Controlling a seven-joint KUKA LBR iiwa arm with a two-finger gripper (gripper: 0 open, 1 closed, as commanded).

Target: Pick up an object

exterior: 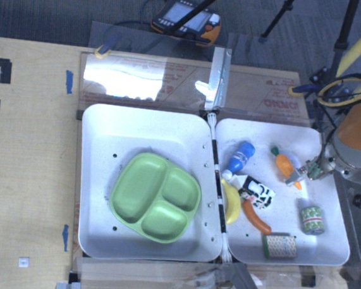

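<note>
The right bin point(265, 137) holds several small items. A blue bottle point(240, 157) lies near its left wall, above a yellow banana point(231, 203). A black-and-white toy point(257, 194) sits beside an orange sausage-shaped piece point(257, 220). A small orange carrot-like toy point(283, 163) lies at the upper right. My gripper point(299, 174) reaches in from the right and sits low, right against the lower right end of that orange toy. A green can point(312, 219) and a patterned cylinder point(279, 245) lie toward the bin's near right.
The left bin point(93, 164) carries a green divided plate point(155, 197). A metal divider point(218, 81) stands behind the seam between the bins. The arm's orange band point(360, 129) hangs over the right bin's right rim. Cables and tripod legs lie beyond the bench.
</note>
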